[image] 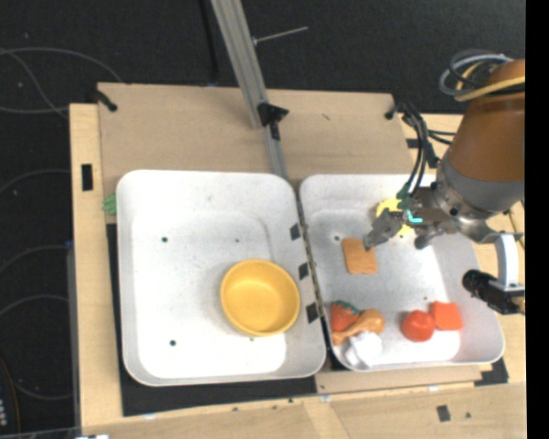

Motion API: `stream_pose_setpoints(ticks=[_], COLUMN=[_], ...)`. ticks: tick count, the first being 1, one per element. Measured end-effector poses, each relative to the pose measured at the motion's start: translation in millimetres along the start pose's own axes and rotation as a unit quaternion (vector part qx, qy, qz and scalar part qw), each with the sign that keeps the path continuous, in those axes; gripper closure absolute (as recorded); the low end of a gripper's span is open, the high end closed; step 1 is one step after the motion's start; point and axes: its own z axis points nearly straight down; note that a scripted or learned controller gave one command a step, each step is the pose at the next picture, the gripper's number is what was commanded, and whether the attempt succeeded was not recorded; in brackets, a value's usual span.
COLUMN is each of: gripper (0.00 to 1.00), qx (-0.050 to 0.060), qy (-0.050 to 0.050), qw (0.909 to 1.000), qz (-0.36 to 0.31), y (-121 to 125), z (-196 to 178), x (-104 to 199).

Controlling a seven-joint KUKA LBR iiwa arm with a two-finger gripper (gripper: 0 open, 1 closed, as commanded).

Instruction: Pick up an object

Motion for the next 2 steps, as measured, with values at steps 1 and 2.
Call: stream_pose_setpoints(ticks=[1,2], gripper=[0.0,0.0], qx=[0.003,0.002], qy=[-0.001,-0.001], qw=[1.0,1.0], qz=[0.001,0.001], y=[2,11], z=[44,99], x=[-7,-9])
